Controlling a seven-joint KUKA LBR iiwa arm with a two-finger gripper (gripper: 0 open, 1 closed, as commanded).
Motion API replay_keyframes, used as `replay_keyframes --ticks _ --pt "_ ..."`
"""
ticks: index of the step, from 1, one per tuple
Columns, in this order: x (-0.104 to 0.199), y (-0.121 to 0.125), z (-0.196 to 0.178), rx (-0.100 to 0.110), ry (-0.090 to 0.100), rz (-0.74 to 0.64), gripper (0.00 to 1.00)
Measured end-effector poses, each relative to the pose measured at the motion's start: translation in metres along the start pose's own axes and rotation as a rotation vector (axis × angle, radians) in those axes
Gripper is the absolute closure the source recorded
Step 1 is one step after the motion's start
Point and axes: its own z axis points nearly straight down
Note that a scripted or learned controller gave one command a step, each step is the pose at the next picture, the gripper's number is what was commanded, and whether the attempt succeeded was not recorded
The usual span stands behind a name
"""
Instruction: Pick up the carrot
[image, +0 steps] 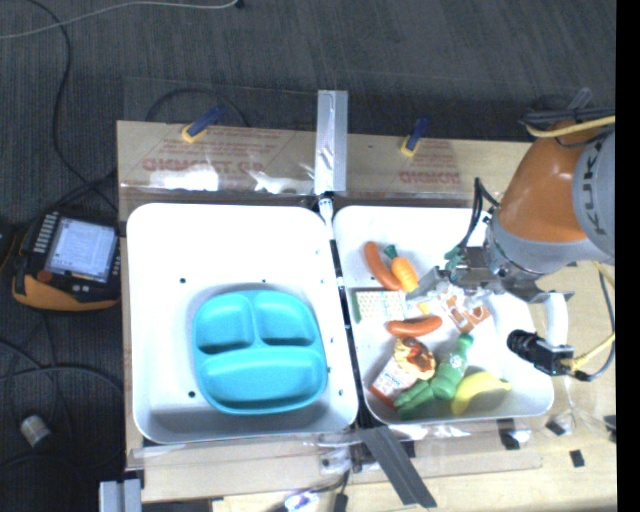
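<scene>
Small orange carrot (402, 272) with green top lying in far left part of right white bin (345, 300), beside long orange-red sausage-shaped toy (379, 264). Grey two-finger gripper (452, 287) just right of carrot, over bin; grip state impossible to tell. Blue divided plastic tray (260, 350) in left white bin (150, 300).

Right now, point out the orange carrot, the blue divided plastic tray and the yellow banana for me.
orange carrot (403, 272), camera view, middle of its body.
blue divided plastic tray (262, 398), camera view, bare near rim.
yellow banana (478, 391), camera view, middle of its curved body.
</scene>
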Motion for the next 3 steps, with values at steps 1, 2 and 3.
replay_keyframes --ticks 1,2,3 --pt "0.001 0.087 0.097 -0.009 -0.005 -0.162 0.00" --pt "0.002 0.088 0.088 -0.009 -0.002 -0.163 1.00" --pt "0.016 0.073 -0.038 -0.002 -0.002 -0.250 1.00"
